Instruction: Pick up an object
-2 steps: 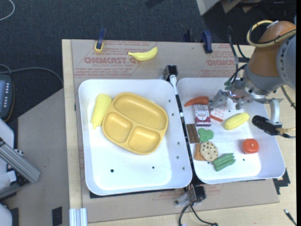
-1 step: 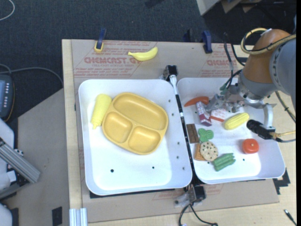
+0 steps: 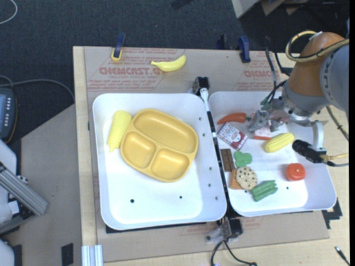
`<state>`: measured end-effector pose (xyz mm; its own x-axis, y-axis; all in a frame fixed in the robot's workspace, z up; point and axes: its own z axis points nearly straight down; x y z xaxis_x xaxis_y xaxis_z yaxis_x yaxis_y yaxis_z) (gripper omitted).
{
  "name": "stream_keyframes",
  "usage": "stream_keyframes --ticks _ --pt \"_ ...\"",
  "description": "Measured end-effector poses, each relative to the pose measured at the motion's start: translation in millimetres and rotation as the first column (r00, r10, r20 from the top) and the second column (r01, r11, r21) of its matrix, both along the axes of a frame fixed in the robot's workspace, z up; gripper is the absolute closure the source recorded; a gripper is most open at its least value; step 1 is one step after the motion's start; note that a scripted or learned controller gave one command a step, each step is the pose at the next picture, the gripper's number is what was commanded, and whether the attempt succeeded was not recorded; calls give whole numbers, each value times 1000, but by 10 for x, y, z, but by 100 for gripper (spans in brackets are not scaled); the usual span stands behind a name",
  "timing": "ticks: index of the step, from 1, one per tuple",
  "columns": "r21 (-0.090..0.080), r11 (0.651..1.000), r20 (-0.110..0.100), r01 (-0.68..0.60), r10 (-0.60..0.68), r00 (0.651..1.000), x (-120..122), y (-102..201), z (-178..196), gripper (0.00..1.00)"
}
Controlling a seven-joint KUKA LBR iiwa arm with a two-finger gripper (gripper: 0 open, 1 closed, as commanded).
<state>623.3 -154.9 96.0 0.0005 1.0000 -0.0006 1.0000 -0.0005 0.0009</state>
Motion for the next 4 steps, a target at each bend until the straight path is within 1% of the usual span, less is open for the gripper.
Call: stream_keyframes --ticks 1,2,3,4 --pt "-1 1000 5 0 0 1000 13 -36 640 100" --pt "-1 1000 6 -1 1 1000 77 -53 1090 100" --pt "-1 1000 4 -1 1 1000 86 -55 1306 100" --pt "2 1000 -1 -6 6 1000 142 548 1317 100"
